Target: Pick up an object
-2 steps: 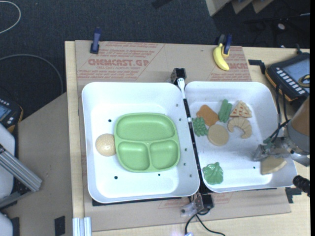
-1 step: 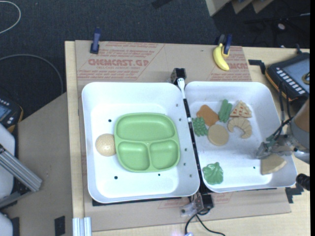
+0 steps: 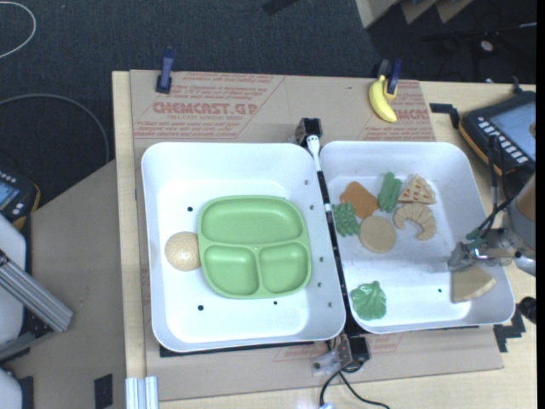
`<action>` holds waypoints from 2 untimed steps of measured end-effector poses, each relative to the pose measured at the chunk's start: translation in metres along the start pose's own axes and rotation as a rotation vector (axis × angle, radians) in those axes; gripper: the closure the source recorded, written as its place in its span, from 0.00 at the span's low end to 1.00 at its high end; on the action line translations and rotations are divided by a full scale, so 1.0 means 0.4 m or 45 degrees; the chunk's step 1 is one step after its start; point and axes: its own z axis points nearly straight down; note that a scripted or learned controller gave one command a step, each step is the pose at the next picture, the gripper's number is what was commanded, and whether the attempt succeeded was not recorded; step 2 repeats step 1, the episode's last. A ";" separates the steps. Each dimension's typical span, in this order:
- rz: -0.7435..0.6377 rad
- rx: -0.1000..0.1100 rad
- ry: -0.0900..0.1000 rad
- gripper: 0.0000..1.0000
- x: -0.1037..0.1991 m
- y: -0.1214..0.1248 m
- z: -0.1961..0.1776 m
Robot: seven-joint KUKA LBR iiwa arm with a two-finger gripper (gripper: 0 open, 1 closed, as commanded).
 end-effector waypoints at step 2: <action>0.001 0.008 0.005 1.00 0.002 -0.003 0.069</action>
